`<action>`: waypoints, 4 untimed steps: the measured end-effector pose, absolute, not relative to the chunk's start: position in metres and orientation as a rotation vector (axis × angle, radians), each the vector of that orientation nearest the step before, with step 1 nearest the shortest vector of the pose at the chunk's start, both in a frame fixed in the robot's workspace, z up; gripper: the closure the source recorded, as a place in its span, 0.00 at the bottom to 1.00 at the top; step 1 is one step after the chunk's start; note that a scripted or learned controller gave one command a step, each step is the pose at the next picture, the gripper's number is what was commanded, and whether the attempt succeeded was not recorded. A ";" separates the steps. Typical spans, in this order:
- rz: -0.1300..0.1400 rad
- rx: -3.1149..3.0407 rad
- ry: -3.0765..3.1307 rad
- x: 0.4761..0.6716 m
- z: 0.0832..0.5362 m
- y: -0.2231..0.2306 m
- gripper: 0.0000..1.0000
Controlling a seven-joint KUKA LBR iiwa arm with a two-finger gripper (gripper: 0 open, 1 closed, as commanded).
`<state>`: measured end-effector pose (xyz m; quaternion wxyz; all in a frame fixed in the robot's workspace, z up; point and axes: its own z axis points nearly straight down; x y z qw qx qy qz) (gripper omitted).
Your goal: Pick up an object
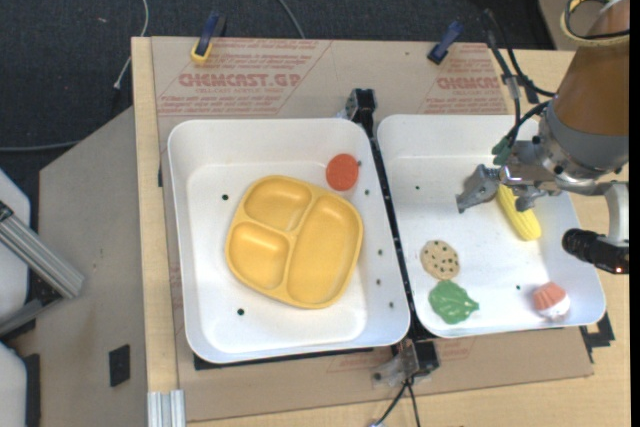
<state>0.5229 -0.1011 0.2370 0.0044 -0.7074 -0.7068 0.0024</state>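
Observation:
In the right bin [440, 140] lie a yellow corn cob [522, 217], a round cookie [439, 258], a green leafy piece [452, 301] and a small pink and orange piece [549, 298]. My gripper [500, 196] hangs over the upper end of the corn cob, open. One grey finger [474, 192] points out to the left of the cob and the other sits by the cob's top. Nothing is held between them. The grey arm with its orange band [597, 85] comes in from the right.
The left bin [190, 165] holds a yellow divided plate [294, 240] and an orange-red ball [342, 172] near its right wall. A black clamp [361, 105] sits between the bins at the back. Cables [510, 80] run along the right bin's far side.

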 end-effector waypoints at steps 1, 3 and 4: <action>0.000 -2.219 -2.220 0.525 0.240 -0.101 0.00; 0.007 -2.216 -2.215 0.520 0.130 -0.094 0.00; 0.000 -2.221 -2.217 0.520 0.084 -0.094 0.00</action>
